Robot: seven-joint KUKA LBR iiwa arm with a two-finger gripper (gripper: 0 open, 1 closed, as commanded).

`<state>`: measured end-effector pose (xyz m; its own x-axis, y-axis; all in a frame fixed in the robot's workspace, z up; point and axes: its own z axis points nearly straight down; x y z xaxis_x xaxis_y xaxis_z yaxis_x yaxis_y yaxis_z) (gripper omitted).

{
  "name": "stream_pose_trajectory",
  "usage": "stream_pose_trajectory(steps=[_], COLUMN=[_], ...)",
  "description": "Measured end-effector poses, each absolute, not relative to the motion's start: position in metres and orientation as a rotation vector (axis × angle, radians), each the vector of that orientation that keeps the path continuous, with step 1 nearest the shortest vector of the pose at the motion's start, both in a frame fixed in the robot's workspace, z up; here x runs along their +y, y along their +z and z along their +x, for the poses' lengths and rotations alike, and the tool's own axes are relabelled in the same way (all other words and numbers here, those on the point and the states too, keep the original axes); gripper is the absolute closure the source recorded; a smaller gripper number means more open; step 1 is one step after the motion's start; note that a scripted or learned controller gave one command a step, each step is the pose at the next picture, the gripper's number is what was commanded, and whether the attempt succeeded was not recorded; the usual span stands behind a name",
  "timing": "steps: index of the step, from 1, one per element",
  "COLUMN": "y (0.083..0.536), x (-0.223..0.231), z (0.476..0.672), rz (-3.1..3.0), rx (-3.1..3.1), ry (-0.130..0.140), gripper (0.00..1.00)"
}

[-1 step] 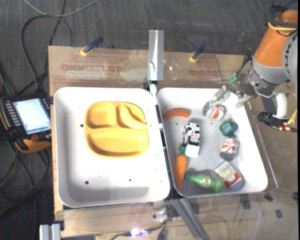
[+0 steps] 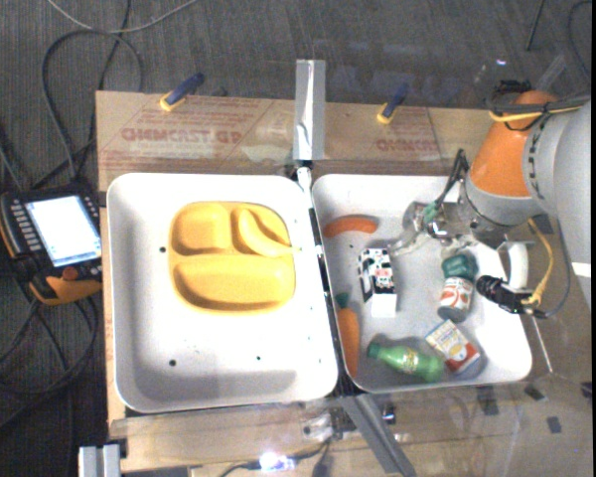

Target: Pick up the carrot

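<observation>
1. The fingers [image 2: 417, 229] hover over the right bin [image 2: 517, 366], spread apart, gripping nothing.
2. Just left of them lies a sausage [image 2: 350, 227].
3. Below them sit a box [image 2: 377, 276], can [image 2: 455, 296], green bottle [image 2: 407, 358] and carton [image 2: 452, 346].
4. The carrot [image 2: 349, 336] lies well below-left, against the bin's left wall.
5. Far left, another bin [image 2: 139, 366] holds a yellow tray [image 2: 233, 256].

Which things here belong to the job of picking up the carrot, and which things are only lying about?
For the job:
- long orange carrot at the right bin's left wall
- two-finger metal gripper over that bin

Only lying about:
- green plastic bottle
- orange sausage-shaped piece
- small black-and-white box
- small can with a green top
- yellow divided tray in the left bin
</observation>
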<state>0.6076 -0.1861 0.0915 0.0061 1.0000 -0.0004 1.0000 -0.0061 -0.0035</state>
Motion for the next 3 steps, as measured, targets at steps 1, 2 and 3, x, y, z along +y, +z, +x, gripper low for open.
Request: stream_pose_trajectory(steps=[1, 2, 3], y=[0.159, 0.089, 0.089], x=[-0.221, -0.176, -0.112], z=[0.553, 0.546, 0.555], rz=[-1.999, -1.494, -2.136], rx=[-2.419, -2.775, -2.322], ry=[0.005, 0.000, -0.008], gripper=[0.00, 0.00, 0.00])
